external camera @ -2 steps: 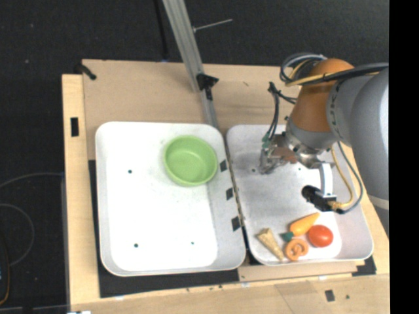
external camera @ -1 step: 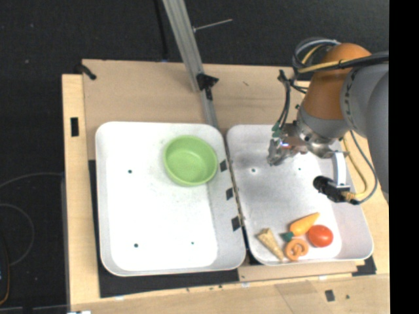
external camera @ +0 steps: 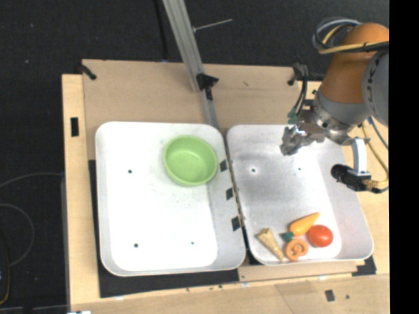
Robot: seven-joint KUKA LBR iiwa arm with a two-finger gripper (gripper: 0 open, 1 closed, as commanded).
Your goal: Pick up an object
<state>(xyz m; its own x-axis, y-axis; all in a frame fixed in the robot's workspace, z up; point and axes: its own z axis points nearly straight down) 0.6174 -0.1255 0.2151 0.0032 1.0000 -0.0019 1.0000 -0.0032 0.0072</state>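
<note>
In the camera view the gripper (external camera: 292, 140) hangs over the far part of the right bin (external camera: 275, 182), carrying nothing that I can see, and whether it is wide or narrow I cannot tell; so I judge the pick not yet made. Count: one green bowl (external camera: 190, 161) in the left bin (external camera: 131, 221). At the right bin's near edge lie one tomato (external camera: 320, 236), one yellow-orange piece (external camera: 304, 224), one orange ring (external camera: 296, 248) and one tan wedge (external camera: 269, 242), well apart from the gripper.

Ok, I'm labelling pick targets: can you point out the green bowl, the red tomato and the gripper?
green bowl (external camera: 190, 161): camera view, middle of its inside.
red tomato (external camera: 320, 236): camera view, middle of its top.
gripper (external camera: 290, 145): camera view, at its fingertips.
</note>
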